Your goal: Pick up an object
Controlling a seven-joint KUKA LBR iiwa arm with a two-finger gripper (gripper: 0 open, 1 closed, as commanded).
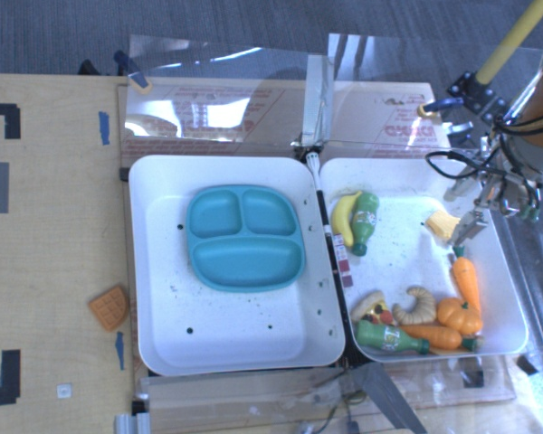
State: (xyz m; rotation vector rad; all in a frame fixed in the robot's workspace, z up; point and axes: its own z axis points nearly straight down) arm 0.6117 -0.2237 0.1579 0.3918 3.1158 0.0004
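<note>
The metal pincer (466, 233) (grip unclear) hovers beside a pale yellow wedge (442, 226), perhaps cheese.

Two white bins (154, 269), one blue divided plate (244, 238), two green bottles (364, 220), two carrots (466, 281), one banana (344, 217), one pizza slice (373, 307), one waffle (109, 306).

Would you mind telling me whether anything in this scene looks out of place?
Yes: a small orange waffle-like toy lies on the bench outside the left bin, while the other toy food sits in the right bin.
</note>
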